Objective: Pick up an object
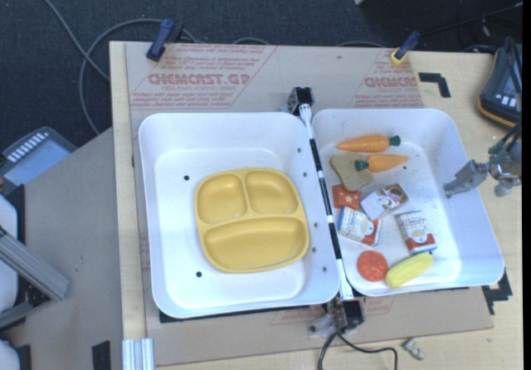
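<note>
Two shallow white plastic bins sit side by side on a cardboard-topped bench (249, 78), and the black divider strip (319, 186) where their rims meet serves as landmark. Left of the strip, the left white bin (166, 194) holds a yellow three-compartment plastic tray (249, 219), nothing in its compartments. Right of the strip, the right white bin (465, 219) holds the clutter: an orange toy carrot with green top (365, 143) farthest back, a second orange carrot (383, 163) just in front of it, a tan flat piece (348, 171) partly under that carrot, a small red-and-white packet (346, 198) near the strip, a white-and-red carton (360, 227) touching it, a white pouch (387, 199) beside, a red-and-white box (415, 231) further right, a red round tomato-like toy (372, 265) and a yellow corn-like toy (409, 270) touching at the front. The grey metal gripper (477, 177) hangs at that bin's right rim, well right of the strip, clear of all objects, holding nothing; whether its fingers are spread or closed cannot be told. Blue clamp (162, 38) and yellow-blue clamp (405, 46) grip the bench's back edge.
</note>
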Controlling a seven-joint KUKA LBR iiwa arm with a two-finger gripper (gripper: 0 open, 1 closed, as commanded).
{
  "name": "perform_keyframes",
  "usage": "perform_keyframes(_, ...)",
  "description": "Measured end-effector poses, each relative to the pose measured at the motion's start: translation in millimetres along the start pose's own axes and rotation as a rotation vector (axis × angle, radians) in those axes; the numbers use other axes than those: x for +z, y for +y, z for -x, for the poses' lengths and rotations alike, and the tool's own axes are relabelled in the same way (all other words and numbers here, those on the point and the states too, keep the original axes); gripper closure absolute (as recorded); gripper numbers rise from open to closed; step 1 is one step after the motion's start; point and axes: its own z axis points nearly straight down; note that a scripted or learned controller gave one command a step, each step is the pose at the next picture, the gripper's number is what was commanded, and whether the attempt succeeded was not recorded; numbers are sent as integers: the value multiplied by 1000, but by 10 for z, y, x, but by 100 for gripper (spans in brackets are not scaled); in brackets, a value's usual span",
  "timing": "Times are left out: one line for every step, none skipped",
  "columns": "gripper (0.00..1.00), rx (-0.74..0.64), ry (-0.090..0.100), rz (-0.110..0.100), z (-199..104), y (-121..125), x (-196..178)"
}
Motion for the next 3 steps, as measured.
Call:
perform_keyframes(0, -2, 2, -3, -757, 568, 709)
perform_keyframes(0, -1, 1, 0, -1075, 981, 1699)
perform_keyframes(0, 2, 1, -10, -1000, 1396, 1721)
